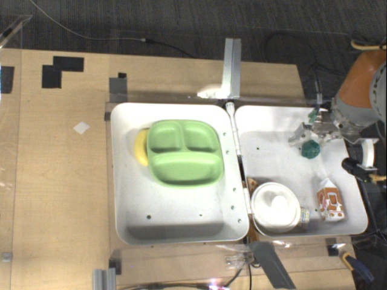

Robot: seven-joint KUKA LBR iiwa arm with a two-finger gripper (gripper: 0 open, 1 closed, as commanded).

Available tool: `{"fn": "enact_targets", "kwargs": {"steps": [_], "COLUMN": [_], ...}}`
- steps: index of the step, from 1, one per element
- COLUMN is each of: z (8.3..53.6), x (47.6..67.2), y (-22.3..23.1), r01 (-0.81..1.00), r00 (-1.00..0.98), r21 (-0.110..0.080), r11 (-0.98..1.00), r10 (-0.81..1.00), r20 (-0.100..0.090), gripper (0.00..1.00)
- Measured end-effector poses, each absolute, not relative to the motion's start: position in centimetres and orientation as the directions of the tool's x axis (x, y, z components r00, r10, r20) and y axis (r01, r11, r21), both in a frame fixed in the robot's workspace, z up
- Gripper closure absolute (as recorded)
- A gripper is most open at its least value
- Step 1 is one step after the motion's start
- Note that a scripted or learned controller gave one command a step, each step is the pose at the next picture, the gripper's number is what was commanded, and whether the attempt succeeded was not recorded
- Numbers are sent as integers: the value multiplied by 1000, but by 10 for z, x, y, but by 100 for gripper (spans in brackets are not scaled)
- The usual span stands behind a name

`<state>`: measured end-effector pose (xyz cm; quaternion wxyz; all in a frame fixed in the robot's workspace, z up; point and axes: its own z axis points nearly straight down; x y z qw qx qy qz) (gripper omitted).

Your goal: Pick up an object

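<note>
My gripper (pixel 313 139) hangs over the back of the right bin (pixel 266 122), with the grey arm and its orange band reaching in from the right. Its metal fingers (pixel 296 136) are spread apart, so it is open. A small teal round object (pixel 311 150) lies on the bin floor just in front of the fingertips, not clamped between them. Nearer the front of this bin sit a white bowl (pixel 275 206) and an orange-and-white packet (pixel 330 202).
The left bin (pixel 127 180) holds a green divided plate (pixel 183 151) with a yellow object (pixel 140 147) poking out from under its left edge. A metal ridge (pixel 237 156) separates the two bins. A small item (pixel 304 216) leans against the bowl's right side.
</note>
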<state>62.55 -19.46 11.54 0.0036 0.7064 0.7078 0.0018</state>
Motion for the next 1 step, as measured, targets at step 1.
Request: {"fn": "enact_targets", "kwargs": {"steps": [1], "z": [279], "x": [627], "y": [-205], "r01": [949], "r00": [-315], "r21": [7], "r11": [315], "r10": [949], "r20": [-5], "gripper": [0]}}
